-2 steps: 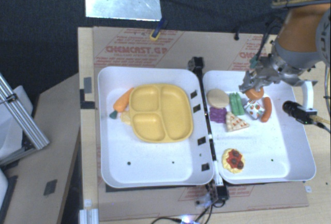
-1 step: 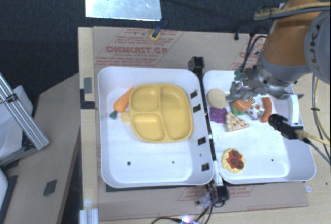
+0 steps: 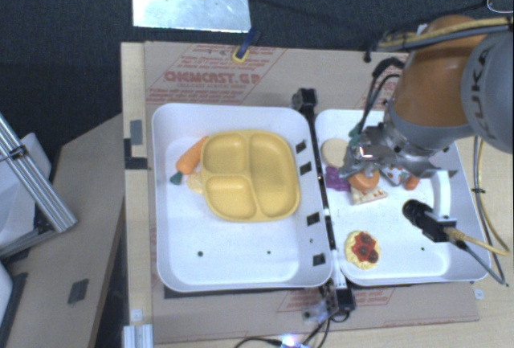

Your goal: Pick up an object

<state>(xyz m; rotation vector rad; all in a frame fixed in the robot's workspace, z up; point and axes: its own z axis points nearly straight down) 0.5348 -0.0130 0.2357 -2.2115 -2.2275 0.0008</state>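
Observation:
My gripper [image 3: 361, 167] hangs low over the left half of the right bin [image 3: 401, 270], right above a cluster of toy foods. Under and beside it lie an orange wedge on a pale slice [image 3: 369, 190] and a purple piece [image 3: 337, 181]. A round beige bun [image 3: 333, 151] rests just left of the gripper. Nearer the front of that bin sits a small round pizza with red topping [image 3: 362, 248]. The arm's body hides what is directly beneath the wrist.
The left bin [image 3: 185, 258] holds a yellow divided plate [image 3: 245, 175] with an orange carrot [image 3: 190, 155] and a small pale piece at its left edge. A black-clipped divider [image 3: 315, 178] separates the bins. The arm covers the right bin's back right.

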